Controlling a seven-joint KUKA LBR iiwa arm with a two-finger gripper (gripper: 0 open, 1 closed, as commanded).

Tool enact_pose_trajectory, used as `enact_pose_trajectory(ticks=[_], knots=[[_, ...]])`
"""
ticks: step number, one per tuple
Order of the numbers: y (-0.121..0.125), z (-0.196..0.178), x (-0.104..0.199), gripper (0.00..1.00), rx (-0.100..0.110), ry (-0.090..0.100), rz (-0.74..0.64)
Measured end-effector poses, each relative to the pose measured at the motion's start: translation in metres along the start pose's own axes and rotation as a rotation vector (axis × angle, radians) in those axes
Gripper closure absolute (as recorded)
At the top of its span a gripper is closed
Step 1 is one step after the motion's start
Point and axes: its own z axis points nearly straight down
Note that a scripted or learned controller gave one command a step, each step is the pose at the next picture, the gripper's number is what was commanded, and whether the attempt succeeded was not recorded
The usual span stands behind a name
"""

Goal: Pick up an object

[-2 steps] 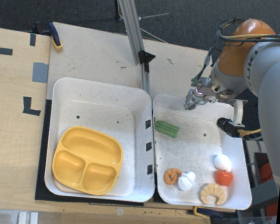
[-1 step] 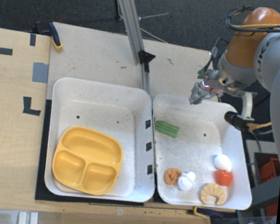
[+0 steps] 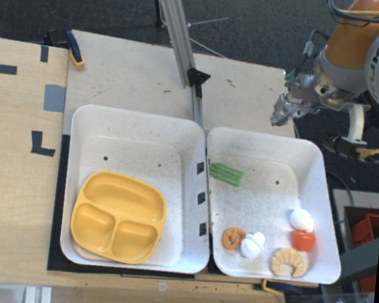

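- While you look down on the bench, take the right bin [image 3: 324,166] as your landmark: it is the shallow white tray on the arm's side, and every loose item lies inside it.
- You see the gripper [image 3: 280,115] hanging just beyond the right bin's far edge, above the bare bench top and outside the tray.
- You cannot tell from this angle whether the gripper is open or closed; nothing shows in it.
- You find the grey arm [image 3: 364,52] with its orange band rising behind the right bin's far right corner.
- You see a green bean-like piece [image 3: 225,174] lying flat in the right bin near its far left corner, well apart from the other items.
- Along the right bin's near edge you have a small brown pretzel-like piece [image 3: 233,238], with a white lumpy piece [image 3: 253,246] touching it on the right.
- A croissant [image 3: 290,262] lies in the right bin's near right corner.
- Just beyond the croissant sits a red piece [image 3: 304,240], with a white egg [image 3: 301,219] touching it on its far side.
- Left of the right bin you see the left bin [image 3: 138,124], which holds a yellow divided plate [image 3: 119,216] in its near half.
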Motion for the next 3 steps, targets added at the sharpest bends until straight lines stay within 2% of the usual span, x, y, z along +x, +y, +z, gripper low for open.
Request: enact_pose_trajectory(ticks=[1,2,3], knots=[[-0.008,0.016,0.044,1.0,0.008,0.002,-0.002],[-0.027,0.02,0.103,1.0,0.009,0.003,-0.004],[-0.033,0.037,0.15,1.0,0.01,0.002,-0.003]])
